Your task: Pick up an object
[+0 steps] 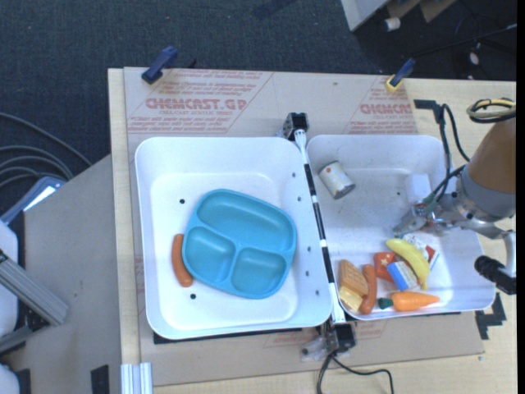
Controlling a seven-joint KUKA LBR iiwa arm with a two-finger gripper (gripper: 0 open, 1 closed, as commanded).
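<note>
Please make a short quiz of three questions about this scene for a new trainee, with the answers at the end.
1. True or false: the blue divided plate lies in the left bin.
2. Which thing lies beside the plate in the same bin? A) a banana B) a sausage C) a carrot
3. Fill in: the gripper is over the ____ bin, just above the banana.

Key: 1. true. 2. B, the sausage lies at the plate's left edge. 3. right; the right bin also holds the carrot and a small can.
</note>
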